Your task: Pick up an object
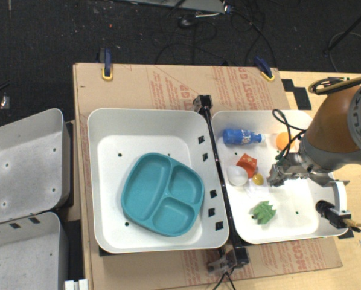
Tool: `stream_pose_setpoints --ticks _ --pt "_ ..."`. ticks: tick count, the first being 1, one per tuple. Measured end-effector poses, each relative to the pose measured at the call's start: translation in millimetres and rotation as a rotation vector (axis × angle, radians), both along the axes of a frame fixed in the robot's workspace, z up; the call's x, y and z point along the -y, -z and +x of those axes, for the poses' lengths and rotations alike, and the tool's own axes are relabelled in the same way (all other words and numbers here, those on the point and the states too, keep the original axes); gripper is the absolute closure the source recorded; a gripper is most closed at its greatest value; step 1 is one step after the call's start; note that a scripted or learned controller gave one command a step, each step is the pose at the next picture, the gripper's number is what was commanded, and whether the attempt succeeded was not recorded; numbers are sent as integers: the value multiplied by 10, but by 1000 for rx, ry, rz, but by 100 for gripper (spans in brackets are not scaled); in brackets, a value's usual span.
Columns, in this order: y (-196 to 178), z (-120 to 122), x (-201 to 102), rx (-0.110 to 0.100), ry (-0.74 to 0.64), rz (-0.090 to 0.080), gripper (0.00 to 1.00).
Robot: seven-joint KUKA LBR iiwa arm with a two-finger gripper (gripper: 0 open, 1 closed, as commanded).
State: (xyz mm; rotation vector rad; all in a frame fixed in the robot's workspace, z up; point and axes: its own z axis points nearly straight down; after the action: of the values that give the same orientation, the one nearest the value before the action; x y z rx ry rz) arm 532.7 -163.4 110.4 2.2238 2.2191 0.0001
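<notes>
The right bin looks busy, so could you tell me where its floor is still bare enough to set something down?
The right white bin has bare floor between the green leafy toy and its right wall. It is crowded in the upper half: blue plastic bottle, red block, white ball and the gripper.

Single arm enters from right edge of frame, mid-height. Orange band bulks large at right, grey wrist segment below it. Arm angled down and toward frame left. Claw at end of wrist, right of centre, slightly below mid-height, pointing down. Fingers too dark and small to tell apart. Nothing visibly held.
</notes>
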Motion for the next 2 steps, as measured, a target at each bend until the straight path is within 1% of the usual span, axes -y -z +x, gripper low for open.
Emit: stream_pose_setpoints --ticks 1,2 --pt "-532 19 -106 3 -5 -1 100" --pt "-956 13 -87 4 -5 -1 100"
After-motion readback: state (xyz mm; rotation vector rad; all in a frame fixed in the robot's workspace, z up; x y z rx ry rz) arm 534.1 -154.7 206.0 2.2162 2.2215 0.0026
